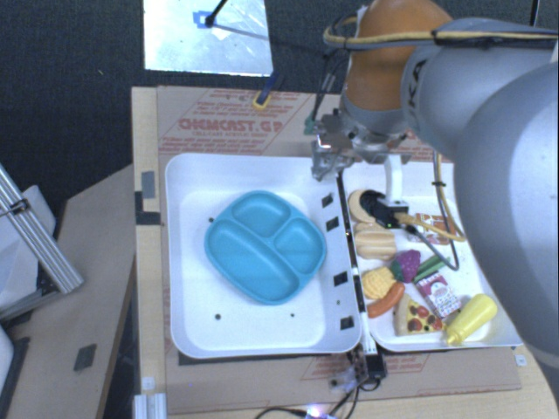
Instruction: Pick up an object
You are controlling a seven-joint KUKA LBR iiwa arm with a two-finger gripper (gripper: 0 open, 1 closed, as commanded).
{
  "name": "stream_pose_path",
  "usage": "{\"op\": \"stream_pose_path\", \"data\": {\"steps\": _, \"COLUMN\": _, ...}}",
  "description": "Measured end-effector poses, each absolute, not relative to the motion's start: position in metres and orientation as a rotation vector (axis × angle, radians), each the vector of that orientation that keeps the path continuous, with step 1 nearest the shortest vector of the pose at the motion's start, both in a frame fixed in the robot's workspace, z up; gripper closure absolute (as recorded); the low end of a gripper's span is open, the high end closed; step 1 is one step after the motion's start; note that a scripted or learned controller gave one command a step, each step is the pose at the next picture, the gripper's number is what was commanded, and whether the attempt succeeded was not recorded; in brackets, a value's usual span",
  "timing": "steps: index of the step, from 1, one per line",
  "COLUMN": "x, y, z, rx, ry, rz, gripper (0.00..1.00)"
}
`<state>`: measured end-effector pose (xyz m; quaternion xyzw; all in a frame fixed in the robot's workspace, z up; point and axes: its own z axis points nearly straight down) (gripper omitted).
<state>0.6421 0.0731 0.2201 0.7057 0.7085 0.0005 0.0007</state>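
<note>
Dark carpeted floor (61,77), shiny metal sheet (208,23), cardboard-covered bench (231,122).

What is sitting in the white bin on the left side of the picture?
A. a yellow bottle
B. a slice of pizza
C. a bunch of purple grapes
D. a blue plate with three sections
D. The blue plastic divided plate lies alone in the left shallow white bin, while the toy foods, such as the yellow plastic bottle and the purple grapes, sit in the right bin.

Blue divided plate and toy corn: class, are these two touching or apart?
Apart. The camera view shows the blue divided plate in the left bin and the toy corn in the right bin, with the bins' walls between them.
</note>
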Motion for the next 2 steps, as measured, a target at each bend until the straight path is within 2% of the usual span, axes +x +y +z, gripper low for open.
{"op": "stream_pose_path", "data": {"steps": 1, "x": 0.6361, "y": 0.0841, "z": 0.2347, "rx": 2.214, "ry": 2.228, "rz": 0.004, "gripper": 1.0}}
{"op": "stream_pose_path", "data": {"steps": 2, "x": 0.6396, "y": 0.0842, "z": 0.2344, "rx": 2.213, "ry": 2.228, "rz": 0.003, "gripper": 1.0}}
